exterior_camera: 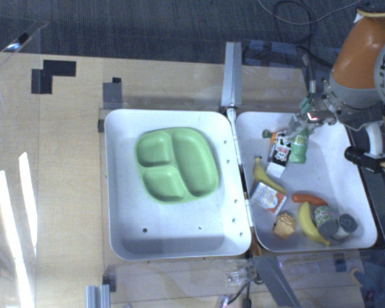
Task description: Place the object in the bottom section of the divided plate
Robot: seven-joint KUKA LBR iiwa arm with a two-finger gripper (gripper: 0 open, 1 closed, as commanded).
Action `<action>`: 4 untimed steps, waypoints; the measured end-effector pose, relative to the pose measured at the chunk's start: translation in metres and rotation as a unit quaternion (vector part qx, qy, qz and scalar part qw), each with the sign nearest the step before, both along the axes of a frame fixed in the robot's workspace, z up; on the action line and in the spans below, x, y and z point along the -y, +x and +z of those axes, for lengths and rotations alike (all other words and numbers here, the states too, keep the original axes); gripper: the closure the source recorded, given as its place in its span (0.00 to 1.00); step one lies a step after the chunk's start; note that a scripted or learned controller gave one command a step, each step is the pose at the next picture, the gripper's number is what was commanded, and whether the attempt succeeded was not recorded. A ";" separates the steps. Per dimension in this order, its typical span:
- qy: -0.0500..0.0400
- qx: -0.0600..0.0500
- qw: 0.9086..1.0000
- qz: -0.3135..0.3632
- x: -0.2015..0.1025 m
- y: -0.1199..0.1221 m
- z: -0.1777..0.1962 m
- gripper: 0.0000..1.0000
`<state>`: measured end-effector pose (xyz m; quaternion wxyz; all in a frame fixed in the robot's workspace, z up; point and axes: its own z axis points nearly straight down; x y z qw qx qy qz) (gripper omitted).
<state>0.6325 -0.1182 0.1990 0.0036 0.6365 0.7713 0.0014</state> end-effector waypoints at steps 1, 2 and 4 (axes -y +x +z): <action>0.002 0.000 1.000 -0.027 -0.067 -0.015 0.023 1.00; 0.002 -0.001 1.000 0.027 -0.145 0.007 -0.013 1.00; 0.003 -0.001 0.972 -0.235 -0.151 0.029 -0.008 1.00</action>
